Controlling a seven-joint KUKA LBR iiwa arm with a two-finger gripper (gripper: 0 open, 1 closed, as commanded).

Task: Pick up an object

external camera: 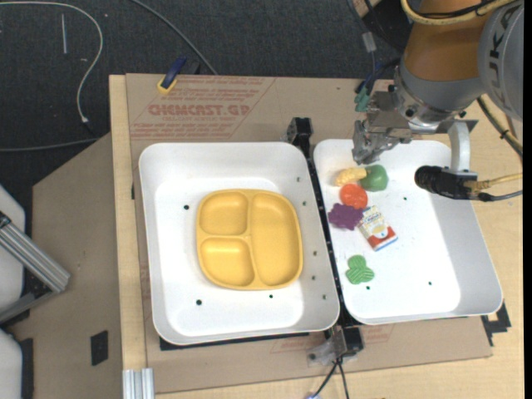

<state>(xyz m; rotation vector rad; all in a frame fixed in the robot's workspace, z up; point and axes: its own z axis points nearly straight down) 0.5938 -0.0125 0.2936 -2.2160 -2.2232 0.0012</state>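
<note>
In the right bin [440, 248] lie several small toy foods near its left side: a yellow piece [350, 175], a green ball [376, 178], a red-orange round piece [353, 196], a purple cluster [343, 216], a small red and white carton [376, 229] and a green leafy piece [359, 269]. My gripper [364, 155] hangs over the far left part of that bin, just above the yellow piece and the green ball. Nothing shows between its fingers. The wrist hides whether they are spread.
The left bin [166, 181] holds a yellow three-compartment plate [249, 239]. A black cylinder [440, 181] on a cable juts over the right bin's far right. Both bins rest on a cardboard sheet [208, 106], and cables run across the dark floor behind.
</note>
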